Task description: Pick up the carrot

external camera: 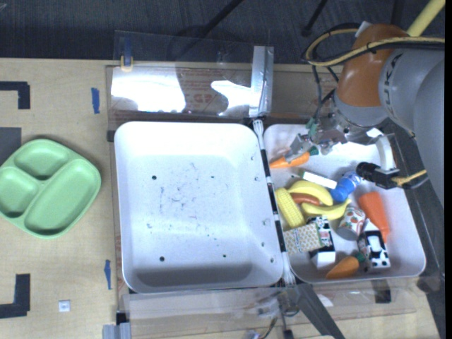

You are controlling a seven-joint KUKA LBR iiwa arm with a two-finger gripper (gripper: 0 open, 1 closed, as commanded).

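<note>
Carrot [289, 162] lies at 10 o'clock corner of right bin [413, 256], just below gripper [311, 141]; finger state unclear, nothing visibly clamped. Two bins; left bin [191, 203] at 9 o'clock. One banana [319, 193], one corn cob [287, 207] at 6 o'clock of carrot.

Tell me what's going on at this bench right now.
A grey robot arm with an orange band reaches in from the right over the right-hand white bin, which is piled with toy food. Its gripper sits low at the bin's back left corner, right at a small carrot lying there. Whether it has hold of the carrot can't be told from this view. The left bin and a green divided plate sit off to the left.
</note>
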